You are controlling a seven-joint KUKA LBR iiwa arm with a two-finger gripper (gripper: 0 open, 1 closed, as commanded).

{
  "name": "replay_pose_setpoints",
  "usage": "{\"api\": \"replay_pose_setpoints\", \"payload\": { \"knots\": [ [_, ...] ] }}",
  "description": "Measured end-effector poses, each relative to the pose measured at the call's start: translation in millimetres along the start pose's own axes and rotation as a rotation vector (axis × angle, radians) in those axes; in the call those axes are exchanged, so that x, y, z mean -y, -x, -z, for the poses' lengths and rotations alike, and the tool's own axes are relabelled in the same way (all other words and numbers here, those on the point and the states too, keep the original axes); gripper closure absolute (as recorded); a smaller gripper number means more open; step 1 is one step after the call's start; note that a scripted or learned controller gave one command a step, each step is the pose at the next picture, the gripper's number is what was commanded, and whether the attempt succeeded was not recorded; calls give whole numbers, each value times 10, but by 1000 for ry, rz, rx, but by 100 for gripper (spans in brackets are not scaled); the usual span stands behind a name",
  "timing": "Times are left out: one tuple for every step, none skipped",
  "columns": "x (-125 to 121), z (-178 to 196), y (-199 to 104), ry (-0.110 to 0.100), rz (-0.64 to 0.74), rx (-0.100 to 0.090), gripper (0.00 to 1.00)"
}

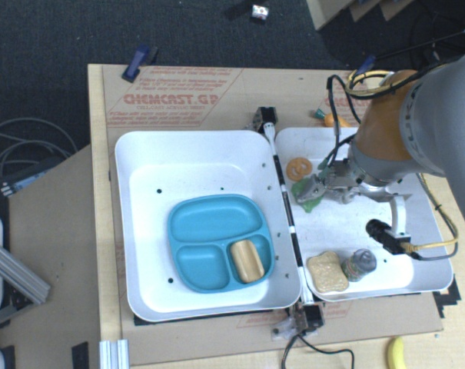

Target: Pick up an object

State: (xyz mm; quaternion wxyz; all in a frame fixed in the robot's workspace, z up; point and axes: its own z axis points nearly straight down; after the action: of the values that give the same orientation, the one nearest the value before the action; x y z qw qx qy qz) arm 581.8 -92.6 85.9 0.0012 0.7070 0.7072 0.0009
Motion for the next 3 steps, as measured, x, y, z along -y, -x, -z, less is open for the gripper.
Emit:
{"api": "replay_pose_setpoints", "payload": {
  "knots": [
    [-300, -11, 103, -1, 1, 1, 0],
    [-69, -7, -11, -3, -1, -1, 0],
    [-72, 91, -10, -2, 0, 0, 100]
  ]
}}
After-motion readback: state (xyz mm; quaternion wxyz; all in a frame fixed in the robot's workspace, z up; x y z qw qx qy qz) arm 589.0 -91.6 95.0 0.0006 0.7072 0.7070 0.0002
